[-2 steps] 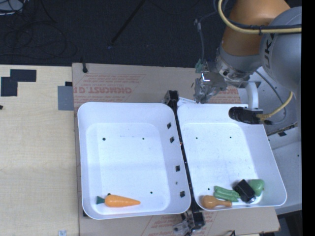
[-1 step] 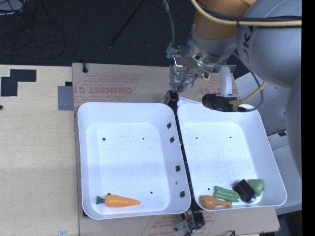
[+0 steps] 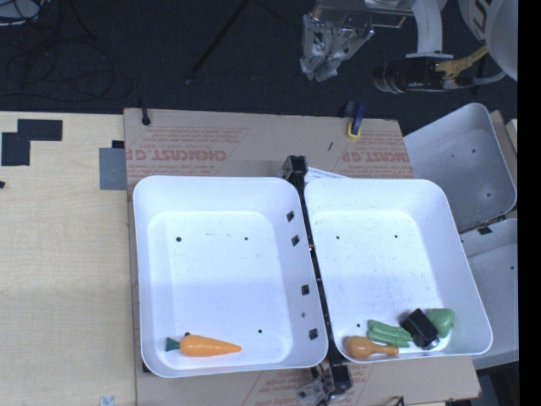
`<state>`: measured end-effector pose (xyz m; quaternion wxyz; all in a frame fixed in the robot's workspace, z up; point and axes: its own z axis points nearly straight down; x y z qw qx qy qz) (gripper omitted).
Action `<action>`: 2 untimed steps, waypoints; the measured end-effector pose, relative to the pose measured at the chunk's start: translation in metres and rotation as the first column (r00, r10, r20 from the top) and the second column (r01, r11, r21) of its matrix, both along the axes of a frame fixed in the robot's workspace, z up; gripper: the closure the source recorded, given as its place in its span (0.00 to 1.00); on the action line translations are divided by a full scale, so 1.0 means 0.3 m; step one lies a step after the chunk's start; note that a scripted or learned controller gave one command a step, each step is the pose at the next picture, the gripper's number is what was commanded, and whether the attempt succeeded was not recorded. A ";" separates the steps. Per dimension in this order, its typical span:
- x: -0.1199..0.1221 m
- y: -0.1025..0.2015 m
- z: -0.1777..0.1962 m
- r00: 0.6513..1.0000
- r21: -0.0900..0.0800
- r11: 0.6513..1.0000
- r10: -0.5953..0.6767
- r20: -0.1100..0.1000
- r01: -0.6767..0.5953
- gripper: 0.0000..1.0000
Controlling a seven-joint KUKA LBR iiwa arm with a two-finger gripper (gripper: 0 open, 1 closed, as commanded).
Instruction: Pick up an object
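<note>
Dark floor with loose cables lies behind the bench, and on the bench a brown cardboard sheet (image 3: pixel 254 146) carries the two white bins. Above the far edge of the cardboard hangs the pincer (image 3: pixel 321 57), pointing down over the dark floor, with nothing between its fingers; how wide they stand I cannot tell, because the metal parts blur together.

Well below the pincer and toward the left, an orange carrot (image 3: pixel 207 345) lies flat at the near wall of the left bin (image 3: pixel 152 227). Well below the pincer and a little to the right, in the near corner of the right bin (image 3: pixel 461 252), lie a small orange pear-like piece (image 3: pixel 369 348), a green pod (image 3: pixel 389 333), a black block (image 3: pixel 420 327) and a green leaf-like piece (image 3: pixel 441 318), close together.
</note>
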<state>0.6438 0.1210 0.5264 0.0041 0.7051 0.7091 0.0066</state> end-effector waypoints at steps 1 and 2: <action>-0.002 0.309 -0.021 1.000 -0.002 1.000 0.003 -0.019 -0.003 1.00; 0.000 0.413 0.038 1.000 -0.003 1.000 -0.002 -0.018 0.002 1.00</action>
